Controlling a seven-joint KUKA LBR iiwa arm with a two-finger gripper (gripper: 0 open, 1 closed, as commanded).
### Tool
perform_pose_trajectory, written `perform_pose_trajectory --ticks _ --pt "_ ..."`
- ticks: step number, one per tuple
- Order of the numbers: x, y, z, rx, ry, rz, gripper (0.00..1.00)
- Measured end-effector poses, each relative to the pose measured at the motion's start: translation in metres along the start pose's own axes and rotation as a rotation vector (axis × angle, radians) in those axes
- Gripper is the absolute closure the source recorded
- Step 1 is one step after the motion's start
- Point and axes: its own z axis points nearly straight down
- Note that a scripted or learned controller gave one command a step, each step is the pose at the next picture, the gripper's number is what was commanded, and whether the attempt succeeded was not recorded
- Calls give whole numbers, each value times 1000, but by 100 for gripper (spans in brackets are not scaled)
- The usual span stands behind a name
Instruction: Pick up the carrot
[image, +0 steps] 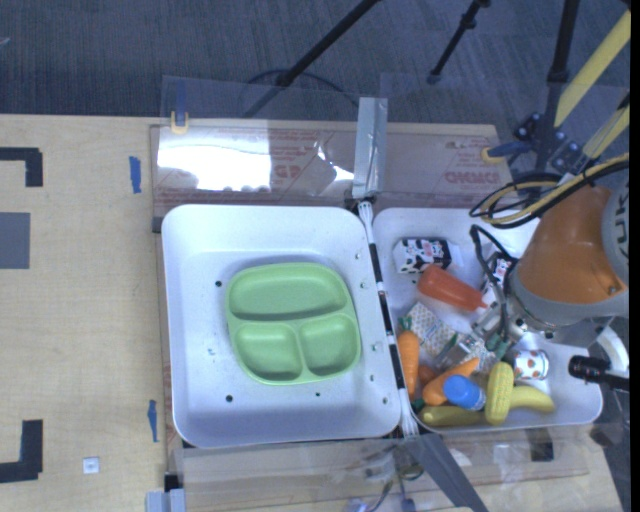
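Nearest the bench edge, at six o'clock of my gripper (497, 335), lie a corn cob (499, 391) and banana (531, 400). Carrot (408, 357) rests at nine o'clock of me, against the right bin's (580, 410) left wall. Finger spread: cannot tell. Farther, green divided plate (292, 321) in left bin (200, 250).

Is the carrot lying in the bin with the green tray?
No, the carrot lies in the right bin among the toys, while the green tray sits in the left bin.
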Motion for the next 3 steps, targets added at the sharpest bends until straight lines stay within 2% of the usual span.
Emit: perform_pose_trajectory --ticks 1,2,3 --pt "-47 18 -28 1 0 -199 0" --pt "-73 81 -33 -1 -1 -437 0" --pt "-97 73 -5 -10 -12 -435 0"
